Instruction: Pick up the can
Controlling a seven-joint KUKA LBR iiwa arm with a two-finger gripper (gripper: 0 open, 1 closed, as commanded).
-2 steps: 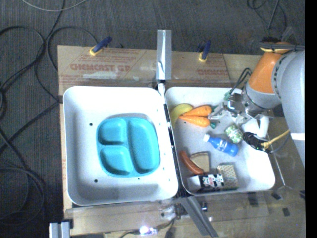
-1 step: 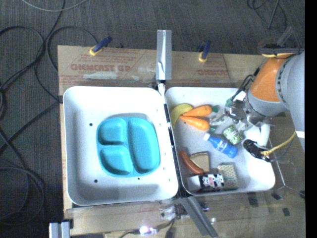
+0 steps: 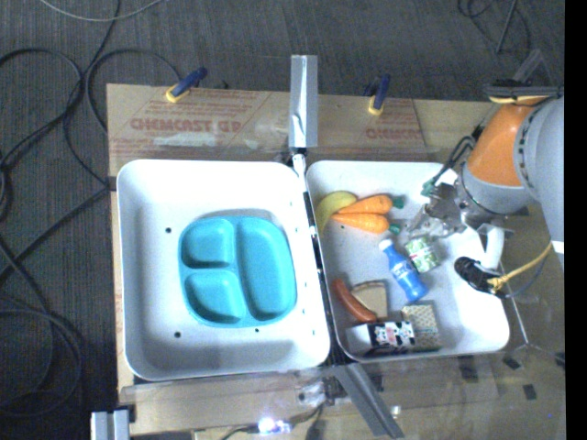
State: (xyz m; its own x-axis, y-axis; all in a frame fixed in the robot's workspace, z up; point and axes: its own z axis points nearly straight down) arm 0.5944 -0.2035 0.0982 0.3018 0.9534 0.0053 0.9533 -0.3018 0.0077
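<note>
The can, small with a green and white label, lies in the right bin just right of a blue bottle. My gripper reaches in from the right and hangs directly over the can's upper end, close to it or touching it. The grey wrist and orange band sit above and to the right. The gripper's body hides part of the can's top.
The right bin also holds a carrot, a yellow-green fruit, a sausage, a bread slice, a speckled sponge and a black-and-white carton. The left bin holds a blue divided tray.
</note>
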